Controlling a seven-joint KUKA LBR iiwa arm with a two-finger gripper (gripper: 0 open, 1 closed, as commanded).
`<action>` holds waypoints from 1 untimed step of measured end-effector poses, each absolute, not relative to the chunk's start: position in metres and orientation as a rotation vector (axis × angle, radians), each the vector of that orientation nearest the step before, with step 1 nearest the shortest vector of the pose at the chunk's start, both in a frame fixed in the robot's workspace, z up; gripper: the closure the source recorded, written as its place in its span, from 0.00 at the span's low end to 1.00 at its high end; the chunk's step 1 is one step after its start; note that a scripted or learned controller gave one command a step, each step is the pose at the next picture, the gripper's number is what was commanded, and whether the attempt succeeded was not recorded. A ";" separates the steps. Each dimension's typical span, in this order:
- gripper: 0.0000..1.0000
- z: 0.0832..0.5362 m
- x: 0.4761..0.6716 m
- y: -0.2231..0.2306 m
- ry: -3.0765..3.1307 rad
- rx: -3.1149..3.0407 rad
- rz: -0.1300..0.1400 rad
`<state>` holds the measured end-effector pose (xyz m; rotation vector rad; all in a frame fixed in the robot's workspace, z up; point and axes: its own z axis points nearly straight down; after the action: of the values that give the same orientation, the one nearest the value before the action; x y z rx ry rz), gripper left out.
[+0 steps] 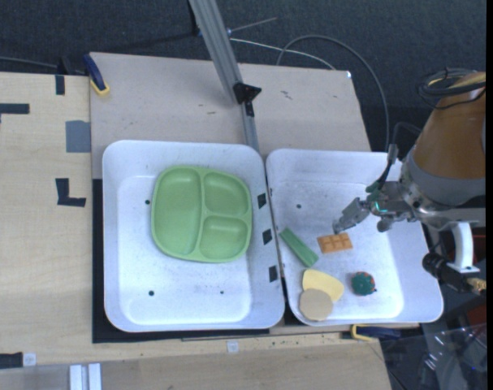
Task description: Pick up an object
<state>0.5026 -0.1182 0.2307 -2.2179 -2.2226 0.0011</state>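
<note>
Two shallow white bins sit side by side on the worktop (189, 88). The left bin (120, 218), at centre frame, carries one green divided plate (201, 214) with three compartments, lying flat in its upper half.

The right bin (327, 169) holds five small things, all gathered in its lower half. One green stick-shaped piece (298, 247) lies at a slant near the bin's left wall. One orange waffle-like square (335, 243) lies just to its right. Below them is one yellow piece (325, 283) with one round tan disc (316, 304) touching or overlapping its lower edge. One small dark green and red item (362, 283) sits to the right of the yellow piece, apart from it.

The arm (449, 161) comes in from the right edge of the frame. Its tool (346, 218) is over the right bin, just above and beside the orange square; it is too small and dark to tell how far open it is, and nothing can be made out in its grip.

One grey metal rail (222, 47) slants down from the top of the frame to the bins' shared edge. Thin cables (327, 43) loop across the upper right of the worktop. One blue and yellow clamp (96, 75) sits at the board's upper left corner.
</note>
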 end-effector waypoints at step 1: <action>0.00 0.231 0.503 -0.118 -2.223 -2.218 0.001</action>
<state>0.5026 -0.1184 0.2307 -2.2183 -2.2226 0.0007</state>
